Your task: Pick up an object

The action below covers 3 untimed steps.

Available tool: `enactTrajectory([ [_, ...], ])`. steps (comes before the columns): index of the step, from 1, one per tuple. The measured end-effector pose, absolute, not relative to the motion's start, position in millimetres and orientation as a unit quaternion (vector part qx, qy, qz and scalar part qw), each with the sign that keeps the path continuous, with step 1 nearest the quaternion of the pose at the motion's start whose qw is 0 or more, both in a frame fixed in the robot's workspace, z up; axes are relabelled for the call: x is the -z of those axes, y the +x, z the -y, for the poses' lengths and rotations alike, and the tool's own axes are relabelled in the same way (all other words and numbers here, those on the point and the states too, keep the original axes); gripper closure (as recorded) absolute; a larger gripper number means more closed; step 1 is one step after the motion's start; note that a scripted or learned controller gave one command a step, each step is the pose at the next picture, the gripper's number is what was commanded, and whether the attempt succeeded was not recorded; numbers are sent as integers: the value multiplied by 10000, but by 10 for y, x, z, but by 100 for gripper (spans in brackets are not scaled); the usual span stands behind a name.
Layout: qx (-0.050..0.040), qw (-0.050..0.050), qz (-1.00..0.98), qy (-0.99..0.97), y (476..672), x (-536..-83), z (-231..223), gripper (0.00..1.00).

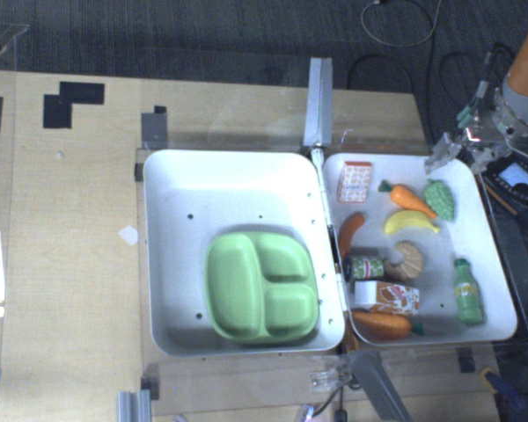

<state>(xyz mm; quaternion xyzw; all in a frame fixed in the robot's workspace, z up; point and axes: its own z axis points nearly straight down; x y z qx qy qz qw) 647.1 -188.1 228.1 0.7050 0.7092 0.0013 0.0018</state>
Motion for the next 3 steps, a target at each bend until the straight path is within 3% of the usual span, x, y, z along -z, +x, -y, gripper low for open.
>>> enactTrajectory([
  [1,-20,23,-6372,7707,6103,-990,1398,0],
  [2,-90,103,-6386,7694,6168,-1184,1394,100],
  [3,-24,22,-5824,8129,6309,-2335,1110,100],
])
